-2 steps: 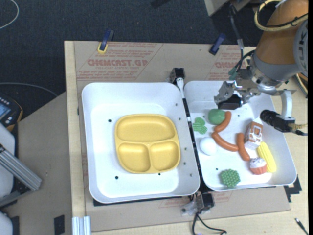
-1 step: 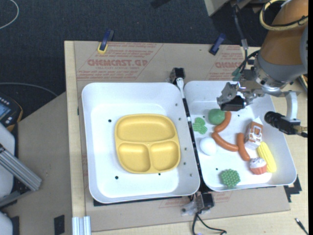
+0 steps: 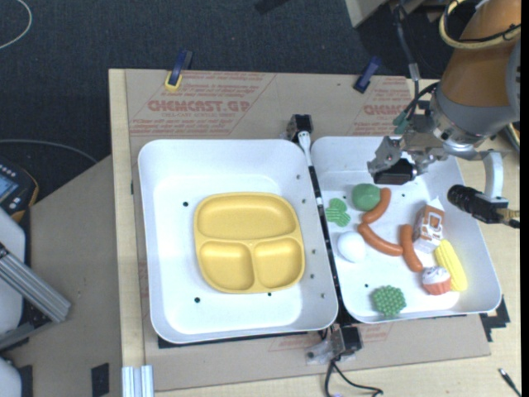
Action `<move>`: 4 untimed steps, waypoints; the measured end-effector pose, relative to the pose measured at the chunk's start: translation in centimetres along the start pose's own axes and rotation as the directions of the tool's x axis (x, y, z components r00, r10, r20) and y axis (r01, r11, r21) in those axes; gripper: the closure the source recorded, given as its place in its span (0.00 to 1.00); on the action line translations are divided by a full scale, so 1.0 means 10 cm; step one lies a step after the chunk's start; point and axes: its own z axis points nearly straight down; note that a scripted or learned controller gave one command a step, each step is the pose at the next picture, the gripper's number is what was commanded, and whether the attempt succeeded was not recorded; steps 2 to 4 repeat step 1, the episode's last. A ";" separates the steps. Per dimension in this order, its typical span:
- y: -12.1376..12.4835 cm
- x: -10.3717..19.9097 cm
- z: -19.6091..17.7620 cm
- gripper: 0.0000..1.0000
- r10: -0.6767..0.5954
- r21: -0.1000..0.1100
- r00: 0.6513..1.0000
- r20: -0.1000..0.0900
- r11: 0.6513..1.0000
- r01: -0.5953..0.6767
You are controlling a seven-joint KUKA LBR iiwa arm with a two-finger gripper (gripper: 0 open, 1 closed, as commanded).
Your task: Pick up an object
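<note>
Two shallow white bins sit side by side on the worktop [image 3: 248,98], which is covered with printed brown board. Nearest the camera, in the right bin [image 3: 483,292], a green broccoli piece [image 3: 388,300] lies close to the front wall, and a small cupcake [image 3: 436,280] sits to its right, touching the lower end of a yellow corn cob [image 3: 450,264]. Just behind these, a white egg [image 3: 351,247] rests near the bin's left wall, with an orange sausage [image 3: 379,240] beside it and a second, shorter sausage [image 3: 409,248] angled towards the cupcake. A small carton [image 3: 429,224] with red and white print stands just above the corn. Farther back, a leafy green piece [image 3: 336,212] lies by the left wall, a third sausage [image 3: 377,208] curves up beside it, and a round green ball [image 3: 366,195] touches that sausage's upper end.

The left bin [image 3: 165,304] holds a yellow divided plate [image 3: 248,242], lying flat near its middle.

At the far end of the right bin, the gripper [image 3: 395,170] hangs just behind the green ball, dark and low over the bin floor. Whether it is spread or closed cannot be told from this angle, and nothing can be seen between its tips. Behind it the grey arm [image 3: 471,106] rises to the right, with its orange band [image 3: 492,19] at the top corner.
</note>
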 end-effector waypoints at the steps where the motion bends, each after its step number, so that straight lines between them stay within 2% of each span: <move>1: 0.00 0.02 -0.02 1.00 -0.001 0.000 1.000 0.000 1.000 0.001; 4: 0.00 0.02 -0.02 1.00 -0.001 0.000 1.000 0.000 1.000 0.001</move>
